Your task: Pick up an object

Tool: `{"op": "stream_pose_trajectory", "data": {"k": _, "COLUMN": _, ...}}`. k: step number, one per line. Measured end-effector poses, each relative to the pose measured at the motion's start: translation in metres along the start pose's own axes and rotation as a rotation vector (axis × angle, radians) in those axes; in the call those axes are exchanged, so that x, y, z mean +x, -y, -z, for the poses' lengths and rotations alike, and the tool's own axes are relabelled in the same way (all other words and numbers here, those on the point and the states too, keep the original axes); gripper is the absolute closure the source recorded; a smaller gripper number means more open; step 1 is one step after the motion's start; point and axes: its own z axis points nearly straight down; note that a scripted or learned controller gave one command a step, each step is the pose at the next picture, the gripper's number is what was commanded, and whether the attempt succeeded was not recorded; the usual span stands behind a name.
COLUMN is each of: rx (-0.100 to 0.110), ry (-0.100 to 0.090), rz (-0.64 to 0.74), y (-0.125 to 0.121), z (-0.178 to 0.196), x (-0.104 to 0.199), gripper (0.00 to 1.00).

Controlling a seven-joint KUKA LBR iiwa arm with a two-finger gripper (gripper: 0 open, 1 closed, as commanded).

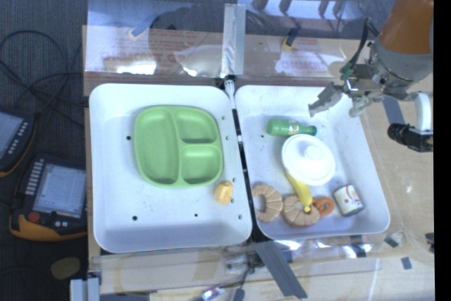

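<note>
My gripper [339, 103] hangs over the back right part of the right bin [372, 173]. Its two fingers are spread wide, so it is open with nothing between them. Just in front of it and to the left lies a green bottle [290, 127] on its side. A white round bowl [309, 158] sits below the bottle. Along the bin's front lie a yellow banana [301, 194], a tan ring-shaped cookie [268, 201], a second tan cookie [301, 216], a small orange ring [325, 206] and a small can [348, 199].
The left bin [113, 215] holds a green divided plate [178, 146] and a small yellow piece [224, 192] near its front right corner. A raised divider [238, 144] separates the two bins. Clear plastic walls [232, 46] stand behind them.
</note>
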Motion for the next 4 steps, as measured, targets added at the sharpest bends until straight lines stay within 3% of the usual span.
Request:
{"op": "stream_pose_trajectory", "data": {"k": 1, "rx": -0.009, "ry": 0.002, "rz": 0.011, "y": 0.006, "z": -0.169, "x": 0.043, "gripper": 0.0}}
{"op": "stream_pose_trajectory", "data": {"k": 2, "rx": -0.003, "ry": 0.0, "rz": -0.005, "y": -0.067, "z": -0.17, "x": 0.027, "gripper": 0.0}}
{"op": "stream_pose_trajectory", "data": {"k": 3, "rx": 0.001, "ry": 0.003, "rz": -0.179, "y": -0.073, "z": -0.092, "x": 0.015, "gripper": 0.0}}
{"op": "stream_pose_trajectory", "data": {"k": 4, "rx": -0.001, "ry": 0.002, "rz": 0.053, "y": -0.059, "z": -0.165, "x": 0.041, "gripper": 0.0}}
